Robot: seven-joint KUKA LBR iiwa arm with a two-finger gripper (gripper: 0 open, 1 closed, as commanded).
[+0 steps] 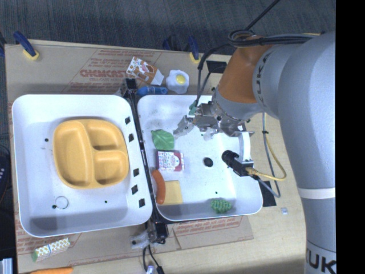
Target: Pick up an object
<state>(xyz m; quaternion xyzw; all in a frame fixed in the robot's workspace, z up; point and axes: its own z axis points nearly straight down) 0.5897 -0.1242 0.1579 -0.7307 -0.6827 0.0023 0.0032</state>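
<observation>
The right bin (pixel 251 196) holds a green leafy piece (pixel 162 138), a small pink and white carton (pixel 170 161), an orange-red sausage (pixel 159 186), a pale yellow slice (pixel 173 192) and a green knobbly piece (pixel 221 205). My gripper (pixel 187 124) hangs over the upper middle of this bin, just right of and above the green leafy piece. I see nothing held in it. The grey arm with its orange band (pixel 242 79) covers the bin's upper right part.
The left bin (pixel 25 153) holds a yellow divided tray (pixel 91 152). Behind the bins lie a small carton (pixel 140 68), a blue object (pixel 151 90) and a yellow and white round piece (pixel 178 80). A black cable plug (pixel 231 160) hangs over the right bin.
</observation>
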